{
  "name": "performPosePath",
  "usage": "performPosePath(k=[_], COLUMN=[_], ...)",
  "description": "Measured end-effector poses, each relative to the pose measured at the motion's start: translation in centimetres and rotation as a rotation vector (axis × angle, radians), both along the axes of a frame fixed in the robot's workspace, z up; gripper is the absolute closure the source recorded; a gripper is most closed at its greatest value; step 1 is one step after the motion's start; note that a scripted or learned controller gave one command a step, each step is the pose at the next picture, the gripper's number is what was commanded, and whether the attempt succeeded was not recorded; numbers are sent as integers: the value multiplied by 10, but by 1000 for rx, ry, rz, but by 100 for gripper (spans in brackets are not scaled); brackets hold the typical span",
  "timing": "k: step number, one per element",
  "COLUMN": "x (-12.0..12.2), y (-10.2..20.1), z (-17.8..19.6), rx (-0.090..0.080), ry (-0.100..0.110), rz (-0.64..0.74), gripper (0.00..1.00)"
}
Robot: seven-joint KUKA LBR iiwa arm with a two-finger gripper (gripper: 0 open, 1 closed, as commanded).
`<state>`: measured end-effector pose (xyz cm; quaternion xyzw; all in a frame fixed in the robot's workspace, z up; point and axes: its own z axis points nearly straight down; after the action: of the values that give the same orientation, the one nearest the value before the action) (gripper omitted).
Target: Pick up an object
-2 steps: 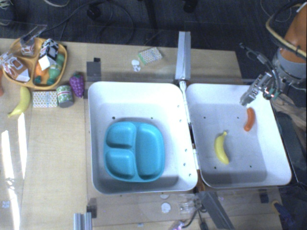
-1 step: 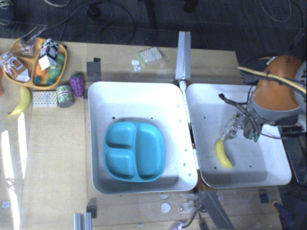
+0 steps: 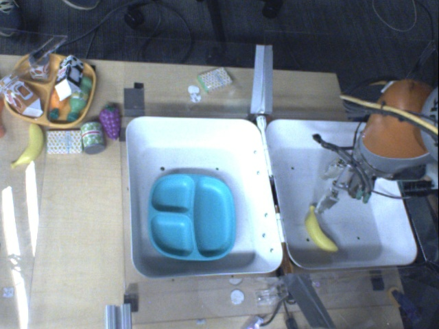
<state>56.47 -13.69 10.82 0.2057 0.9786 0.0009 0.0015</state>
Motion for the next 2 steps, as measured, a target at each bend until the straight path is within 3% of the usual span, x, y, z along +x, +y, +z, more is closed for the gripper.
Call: performPosePath(k=[1,2], x=[2,-66], y=[1,-11], z=[8,-15], rx=[1,-8], ry=[-2,-31], rz=[1,167], gripper=[100,100])
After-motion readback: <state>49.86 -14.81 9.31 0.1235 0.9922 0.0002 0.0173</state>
